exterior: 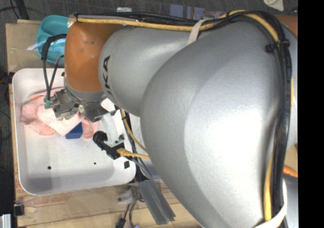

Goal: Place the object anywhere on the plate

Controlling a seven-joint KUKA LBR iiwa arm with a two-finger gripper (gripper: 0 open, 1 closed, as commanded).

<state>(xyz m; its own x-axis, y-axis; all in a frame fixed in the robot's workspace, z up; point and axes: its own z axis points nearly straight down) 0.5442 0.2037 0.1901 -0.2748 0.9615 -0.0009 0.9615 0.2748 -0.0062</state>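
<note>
- The grey arm [202, 100] covers most of the frame, and its orange band [83, 55] is at the upper left.
- The gripper [63, 108] is low over the pink plate [35, 113] in the white bin [61, 171] at the left; I cannot tell its state.
- A small blue block [74, 131] lies on the plate's lower right part, just below the gripper.
- A teal object [50, 27] is above the bin, at the upper left.

The arm [212, 121] had smooth grey housings, an orange band [83, 57] above the wrist, black "KA" lettering [106, 78], and yellow and black cables [152, 19] strapped along it.
</note>
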